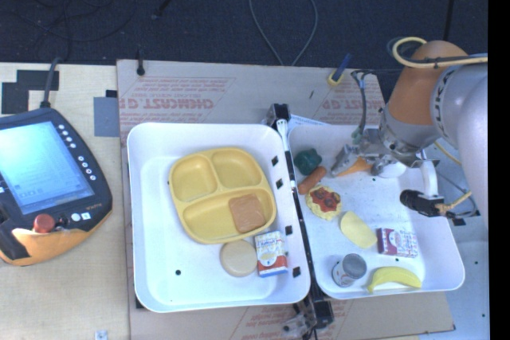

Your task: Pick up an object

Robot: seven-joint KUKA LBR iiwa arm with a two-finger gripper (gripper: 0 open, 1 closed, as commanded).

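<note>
My gripper (356,162) hangs low over the back of the right bin (446,247), reaching in from the right. A small orange piece (361,166) shows right at its tip; whether it is gripped is unclear. Just left of the gripper lie a green object (307,162) and an orange carrot (311,178). In front of it are a pizza-like toy (324,202), a pale yellow lump (358,229), a red and white packet (396,241), a small can (348,270) and a banana (396,278).
The left bin (151,251) holds a yellow divided plate (207,179) with a brown slice (247,212) on it, a round beige disc (238,258) and a small carton (271,252). A tablet pendant (44,175) lies on the bench at far left. Cables run behind the bins.
</note>
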